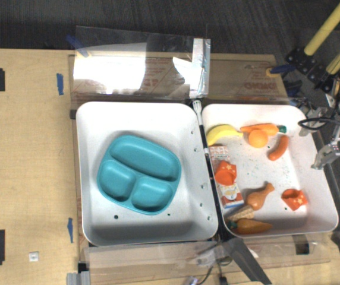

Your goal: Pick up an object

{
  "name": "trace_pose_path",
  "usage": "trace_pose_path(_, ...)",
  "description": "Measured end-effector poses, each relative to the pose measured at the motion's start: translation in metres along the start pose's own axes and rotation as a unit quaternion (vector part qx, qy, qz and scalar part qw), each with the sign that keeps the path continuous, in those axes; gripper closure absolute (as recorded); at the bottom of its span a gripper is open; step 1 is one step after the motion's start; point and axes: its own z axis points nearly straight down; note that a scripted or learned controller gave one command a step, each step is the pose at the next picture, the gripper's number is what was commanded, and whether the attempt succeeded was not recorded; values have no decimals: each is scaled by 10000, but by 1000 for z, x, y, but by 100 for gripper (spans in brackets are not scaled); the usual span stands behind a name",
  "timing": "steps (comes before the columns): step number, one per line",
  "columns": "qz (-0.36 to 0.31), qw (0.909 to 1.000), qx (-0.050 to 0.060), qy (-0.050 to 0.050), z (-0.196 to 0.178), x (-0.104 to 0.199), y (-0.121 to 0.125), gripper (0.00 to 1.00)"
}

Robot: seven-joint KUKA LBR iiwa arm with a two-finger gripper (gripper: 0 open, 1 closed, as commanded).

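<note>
The right bin [318, 186] holds toy food: a yellow banana [220, 133], an orange ball [257, 138] in front of a carrot [259, 127], a red sausage [277, 148], an orange-and-white packet [225, 174], a brown drumstick [258, 196], a red pepper piece [294, 199] and a second carrot [252, 225] at the front wall. My gripper [330, 150] hangs at the bin's right rim, off to the right of the sausage and touching none of the toys. It appears as grey metal parts with cables.
The left bin [98, 123] carries a teal divided plate [139, 174]. A clear plastic sheet [140, 70] stands behind the bins. Yellow rods [330, 19] and black cables crowd the upper right corner. Tan bench board lies to the left.
</note>
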Motion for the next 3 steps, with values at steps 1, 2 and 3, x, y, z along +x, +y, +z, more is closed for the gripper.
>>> trace_pose_path(1,650,9979,-24,72,142,-23,0,0)
trace_pose_path(2,1241,9923,4,-24,153,-4,17,0)
trace_pose_path(3,2008,9796,0,-30,152,64,50,0)
